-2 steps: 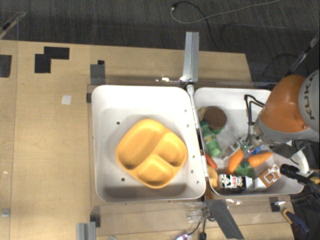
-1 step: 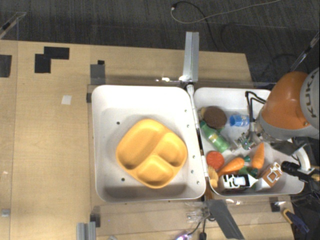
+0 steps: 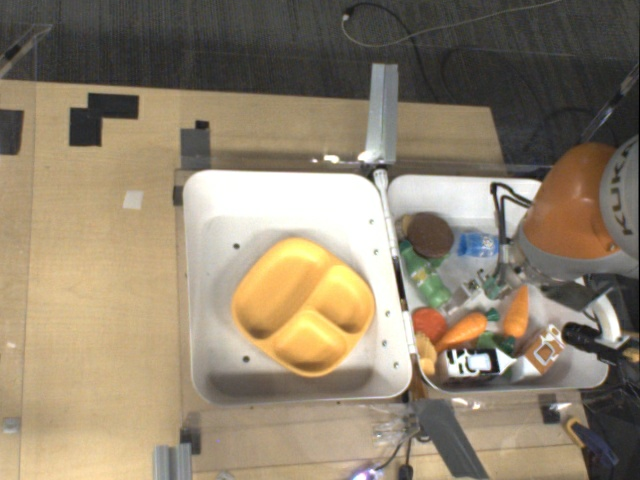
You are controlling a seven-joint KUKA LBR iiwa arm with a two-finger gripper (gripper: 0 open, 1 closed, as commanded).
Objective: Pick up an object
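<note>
Right bin [image 3: 440,196], front edge: a black-and-white labelled pack [image 3: 470,362] lies nearest, print too small to read; beside it to the right a small orange-and-white box [image 3: 545,349], markings also illegible. Just behind: two carrots, one [image 3: 462,330] lying flat next to a red tomato-like piece [image 3: 429,322], the other [image 3: 516,312] tilted upright. Further back: a green bottle-like item [image 3: 428,281] along the left wall, a brown round object [image 3: 431,234], a clear bottle with blue label [image 3: 477,245], text unreadable. Left bin [image 3: 210,228] holds a yellow three-compartment dish [image 3: 303,305], sitting centre. Arm [image 3: 570,218] enters from the right over the right bin; partial lettering "KU" visible on its grey casing. Claw [image 3: 490,286] sits low among the items near the upright carrot; cannot tell its opening, nothing seen gripped. Wooden counter [image 3: 90,298] carries both bins
</note>
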